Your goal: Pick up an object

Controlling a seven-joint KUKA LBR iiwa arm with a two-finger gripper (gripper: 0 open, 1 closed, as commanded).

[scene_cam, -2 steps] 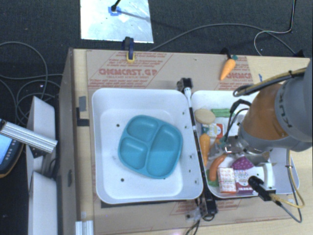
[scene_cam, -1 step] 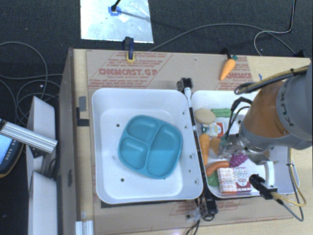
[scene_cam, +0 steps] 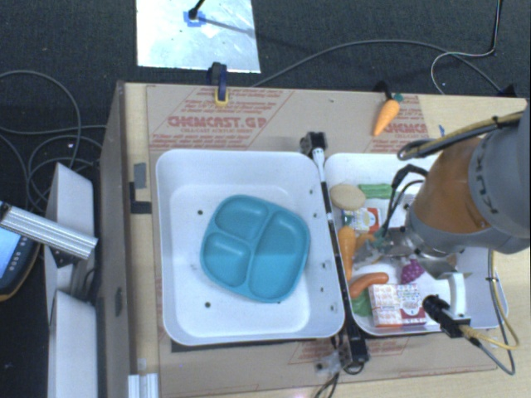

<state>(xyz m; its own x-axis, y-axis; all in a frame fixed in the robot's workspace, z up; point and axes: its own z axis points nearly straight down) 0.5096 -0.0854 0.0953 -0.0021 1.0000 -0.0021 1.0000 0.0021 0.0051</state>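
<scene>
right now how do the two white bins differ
The left bin holds one thing, a blue divided plate lying flat; the right bin holds a crowd of small toy foods. The left bin is in full view; the arm covers part of the right bin. Both are shallow, white and sit side by side.

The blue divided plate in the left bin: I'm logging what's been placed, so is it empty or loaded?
Empty. The blue divided plate shows bare compartments; the toy food lies in the right white bin.
</scene>
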